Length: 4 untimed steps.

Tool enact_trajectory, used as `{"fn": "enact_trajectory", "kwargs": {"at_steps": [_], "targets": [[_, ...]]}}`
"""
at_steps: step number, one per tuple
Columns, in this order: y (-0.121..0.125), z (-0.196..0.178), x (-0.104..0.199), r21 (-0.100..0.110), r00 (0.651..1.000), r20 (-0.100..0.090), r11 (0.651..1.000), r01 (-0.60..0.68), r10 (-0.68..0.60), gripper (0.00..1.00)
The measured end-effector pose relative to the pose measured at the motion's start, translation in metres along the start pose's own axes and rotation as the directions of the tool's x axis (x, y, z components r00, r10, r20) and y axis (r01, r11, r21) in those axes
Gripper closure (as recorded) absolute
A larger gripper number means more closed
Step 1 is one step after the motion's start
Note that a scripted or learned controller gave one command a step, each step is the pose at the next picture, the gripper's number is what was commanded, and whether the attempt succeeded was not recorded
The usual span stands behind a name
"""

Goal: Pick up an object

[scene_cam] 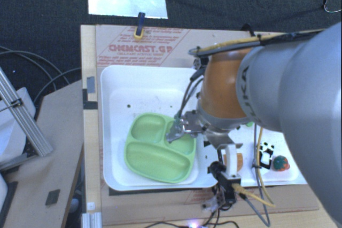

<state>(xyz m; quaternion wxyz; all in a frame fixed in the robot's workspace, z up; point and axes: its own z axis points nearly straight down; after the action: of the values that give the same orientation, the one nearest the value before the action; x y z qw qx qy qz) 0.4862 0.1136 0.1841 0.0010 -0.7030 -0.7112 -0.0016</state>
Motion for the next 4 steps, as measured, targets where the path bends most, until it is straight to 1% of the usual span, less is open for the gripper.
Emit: {"fn": "enact_trajectory", "kwargs": {"at_steps": [1, 2, 3, 4], "targets": [[0.003, 0.087, 0.017, -0.007, 1.000, 0.001, 1.000, -0.009, 0.009, 0.00], [0.061, -0.059, -0.043, -0.020, 1.000, 0.004, 1.000, -0.015, 0.015, 0.00], [0.002, 0.003, -0.060, 0.008, 1.000, 0.004, 1.000, -0.013, 0.013, 0.00], [0.001, 0.102, 0.034, -0.005, 1.000, 0.002, 1.000, -0.001, 0.001, 0.00]]}}
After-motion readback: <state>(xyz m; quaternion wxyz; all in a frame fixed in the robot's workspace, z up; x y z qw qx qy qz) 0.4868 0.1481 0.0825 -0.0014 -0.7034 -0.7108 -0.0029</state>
